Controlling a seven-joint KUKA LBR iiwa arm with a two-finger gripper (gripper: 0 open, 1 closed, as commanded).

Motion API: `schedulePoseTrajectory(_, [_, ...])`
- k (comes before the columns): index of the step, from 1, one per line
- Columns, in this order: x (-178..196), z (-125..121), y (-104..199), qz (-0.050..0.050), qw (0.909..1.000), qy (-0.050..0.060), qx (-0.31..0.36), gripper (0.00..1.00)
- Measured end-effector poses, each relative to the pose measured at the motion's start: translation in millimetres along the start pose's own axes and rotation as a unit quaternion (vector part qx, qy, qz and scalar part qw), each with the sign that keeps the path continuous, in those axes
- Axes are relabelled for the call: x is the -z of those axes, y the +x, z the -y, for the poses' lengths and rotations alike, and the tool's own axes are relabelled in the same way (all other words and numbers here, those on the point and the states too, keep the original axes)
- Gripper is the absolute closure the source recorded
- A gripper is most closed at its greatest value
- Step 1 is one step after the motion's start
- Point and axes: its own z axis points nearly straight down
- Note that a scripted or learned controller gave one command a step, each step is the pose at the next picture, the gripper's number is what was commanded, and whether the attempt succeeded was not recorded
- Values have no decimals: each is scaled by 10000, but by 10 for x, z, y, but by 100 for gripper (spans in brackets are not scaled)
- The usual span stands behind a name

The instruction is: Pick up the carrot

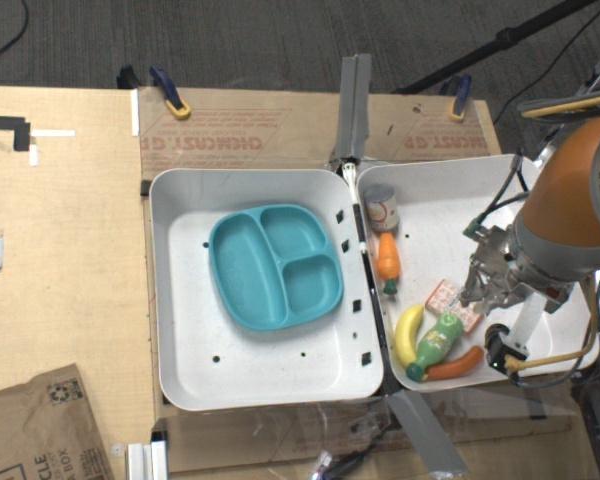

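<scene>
- Hanging over the right bin (430, 183), the gripper (483, 290) sits near a pink box (452, 303) (its state I cannot tell).
- The carrot (387, 255) lies against the left wall, by a can (381, 209); a descent there may scrape it.

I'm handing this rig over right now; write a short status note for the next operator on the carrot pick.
Hand: over the right bin, above the pink box; whether it is open or shut can't be told.
Carrot: lying along the right bin's left wall, just below the small can, apart from the hand.
Nearby: banana, green bottle, sausage.
Teal divided plate sits in the left bin.
Done: nothing; carrot not lifted.
Left: move the hand over to the carrot, grasp, lift.
</scene>
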Motion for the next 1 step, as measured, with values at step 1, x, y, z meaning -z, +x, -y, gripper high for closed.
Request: schedulePoseTrajectory(1, [-22, 175, 262, 1, 9782, -6, -2077, 100])
